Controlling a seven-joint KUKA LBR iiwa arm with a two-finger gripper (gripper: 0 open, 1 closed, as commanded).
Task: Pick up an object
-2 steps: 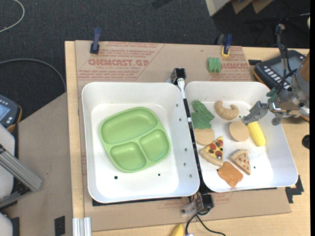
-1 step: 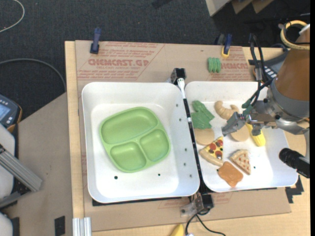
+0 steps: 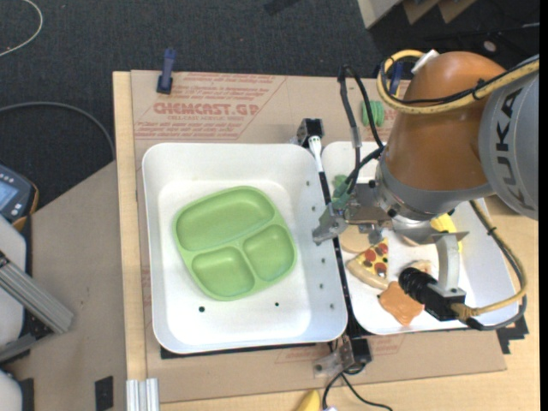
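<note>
Several small toy items lie in the right bin: a pizza slice, an orange wedge, a yellow piece and a green piece. The grey and orange arm hangs over that bin and hides much of it. My gripper points down under the wrist, just above and right of the pizza slice, with its lower end hidden by the arm. A green divided plate rests in the left bin.
Both bins sit on a cardboard sheet. A blue clip is at its far left edge, and a black clamp stands between the bins at the back. Cables loop around the arm and along the right bin's front.
</note>
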